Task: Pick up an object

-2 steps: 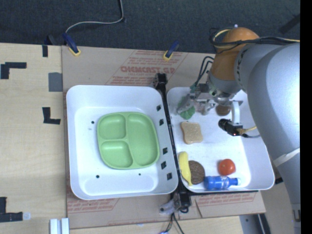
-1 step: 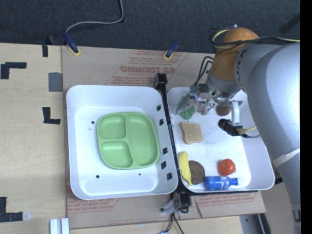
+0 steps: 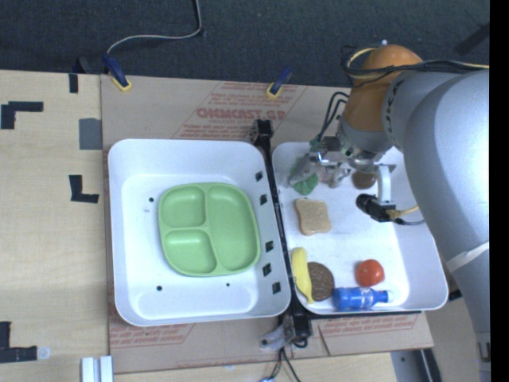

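White plastic makes up both bins on my bench, set side by side on a sheet of cardboard (image 3: 215, 114).

From the camera above, the left bin (image 3: 127, 213) holds a pale green divided plate (image 3: 209, 228) with three compartments, lying flat near the middle.

The right bin (image 3: 417, 265) carries everything loose. A slice of bread (image 3: 313, 216) lies close to the centre wall. Toward the near edge, a yellow banana (image 3: 300, 271) lies along that wall, touching a round brown cookie-like disc (image 3: 320, 280) just beside it. A red tomato (image 3: 369, 273) sits apart from those, and a blue bottle (image 3: 359, 298) lies on its side just below it, along the near rim.

My arm comes in from the right, the orange band (image 3: 374, 94) above the wrist over the far end of the right bin. My gripper (image 3: 328, 169) hangs low at that bin's far corner, near the centre wall. A small green object (image 3: 305, 184) sits right at its tip, touching or nearly so; I cannot tell whether it lies between my fingers or just beside them, nor how far the jaws stand apart. A small brown item (image 3: 364, 179) lies just right of the gripper.
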Robot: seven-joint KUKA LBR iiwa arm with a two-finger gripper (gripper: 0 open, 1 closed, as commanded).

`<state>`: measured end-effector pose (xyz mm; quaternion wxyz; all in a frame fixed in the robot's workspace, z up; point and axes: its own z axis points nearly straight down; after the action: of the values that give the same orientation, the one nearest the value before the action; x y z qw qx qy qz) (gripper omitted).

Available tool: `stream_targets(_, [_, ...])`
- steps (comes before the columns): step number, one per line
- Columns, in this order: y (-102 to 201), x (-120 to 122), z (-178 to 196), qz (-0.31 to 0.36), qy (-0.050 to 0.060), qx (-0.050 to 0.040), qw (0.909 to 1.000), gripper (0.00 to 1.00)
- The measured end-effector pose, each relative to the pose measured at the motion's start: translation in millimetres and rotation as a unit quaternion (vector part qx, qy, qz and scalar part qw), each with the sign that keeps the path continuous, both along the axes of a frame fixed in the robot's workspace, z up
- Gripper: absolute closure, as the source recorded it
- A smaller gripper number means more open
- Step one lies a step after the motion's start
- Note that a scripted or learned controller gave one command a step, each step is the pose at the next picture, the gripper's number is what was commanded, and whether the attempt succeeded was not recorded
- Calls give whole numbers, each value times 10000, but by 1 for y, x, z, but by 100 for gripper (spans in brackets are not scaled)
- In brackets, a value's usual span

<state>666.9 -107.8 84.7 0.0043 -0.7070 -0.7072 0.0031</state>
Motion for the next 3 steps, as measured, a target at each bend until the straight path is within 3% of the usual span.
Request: stream_targets(3, [4,0,0,-16,-10,-27,10000,0])
